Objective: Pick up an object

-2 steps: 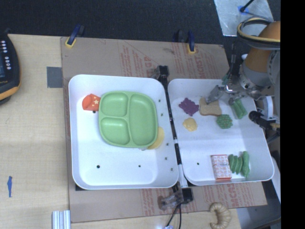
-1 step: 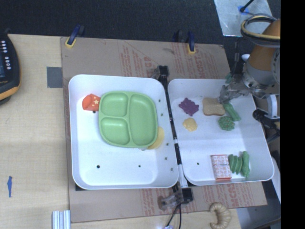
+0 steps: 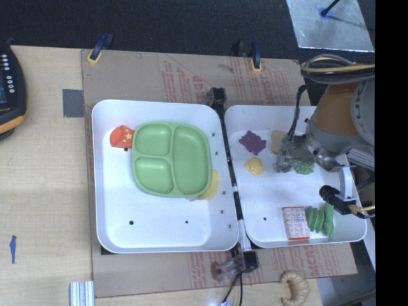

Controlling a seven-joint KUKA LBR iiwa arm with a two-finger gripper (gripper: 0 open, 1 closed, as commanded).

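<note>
While the program is running: the arm (image 3: 338, 116) is reaching in from the right, lowering its gripper (image 3: 288, 158) into the right bin (image 3: 268, 234).
Grip: fingers unreadable against a small green object (image 3: 305, 167); cannot tell.
Likely target: that green piece, just beside the gripper.
Nearby: purple shape (image 3: 253, 142), yellow lump (image 3: 254, 166).
Left bin (image 3: 159, 234): bearing a green divided plate (image 3: 172, 159).
Surface: cardboard sheet (image 3: 159, 78) clamped on wood.

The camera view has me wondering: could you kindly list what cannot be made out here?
- Gripper: blurred and dark in the camera view; open or shut unclear.
- Green object beside it: partly hidden by the gripper; contact unclear.
- Yellow item: mostly under the green divided plate.
- Small box: print too small to read.
</note>
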